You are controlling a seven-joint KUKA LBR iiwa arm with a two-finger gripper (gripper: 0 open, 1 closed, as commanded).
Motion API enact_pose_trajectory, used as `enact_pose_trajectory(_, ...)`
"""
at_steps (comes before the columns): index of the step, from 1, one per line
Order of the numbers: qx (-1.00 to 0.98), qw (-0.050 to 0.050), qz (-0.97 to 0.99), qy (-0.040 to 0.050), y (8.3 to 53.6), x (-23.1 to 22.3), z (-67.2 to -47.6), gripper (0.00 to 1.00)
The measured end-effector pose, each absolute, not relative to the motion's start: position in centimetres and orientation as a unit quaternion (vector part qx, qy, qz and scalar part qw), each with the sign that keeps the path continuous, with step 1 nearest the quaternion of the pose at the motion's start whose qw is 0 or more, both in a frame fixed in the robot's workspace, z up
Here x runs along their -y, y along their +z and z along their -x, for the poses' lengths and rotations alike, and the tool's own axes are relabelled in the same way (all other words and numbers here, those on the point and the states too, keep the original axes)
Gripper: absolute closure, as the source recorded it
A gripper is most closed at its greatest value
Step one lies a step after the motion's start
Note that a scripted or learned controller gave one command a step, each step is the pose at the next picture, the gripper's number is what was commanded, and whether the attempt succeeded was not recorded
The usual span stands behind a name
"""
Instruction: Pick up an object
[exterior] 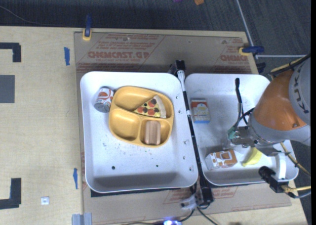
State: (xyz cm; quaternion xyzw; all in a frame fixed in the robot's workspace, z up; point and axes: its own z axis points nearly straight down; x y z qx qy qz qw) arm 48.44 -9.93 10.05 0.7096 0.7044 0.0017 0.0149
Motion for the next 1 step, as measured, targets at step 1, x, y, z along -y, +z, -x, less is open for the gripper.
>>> enact_pose_trajectory(1,-0.704,0.015,-0.710,0.0017,10.03,9.92,-48.43,0.00)
